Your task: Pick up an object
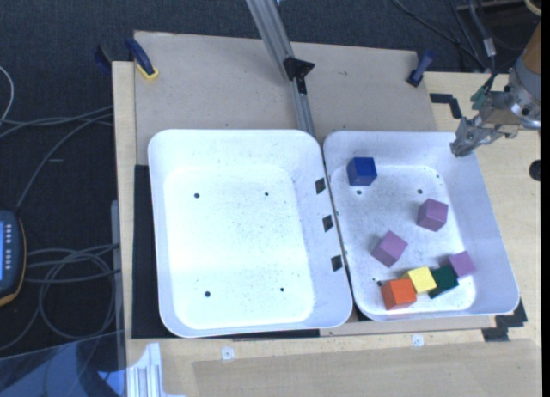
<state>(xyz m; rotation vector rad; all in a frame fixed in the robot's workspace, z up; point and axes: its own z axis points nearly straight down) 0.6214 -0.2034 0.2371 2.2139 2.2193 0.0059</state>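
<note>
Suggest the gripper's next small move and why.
Probably move left and down toward the upper purple block. The gripper hangs over the right bin's top right corner, away from every block, and that block lies nearest with open space around it.

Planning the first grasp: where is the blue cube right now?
The blue cube sits in the right white bin, near its upper-left corner, apart from the nearest purple cube, which lies lower right of it.
</note>
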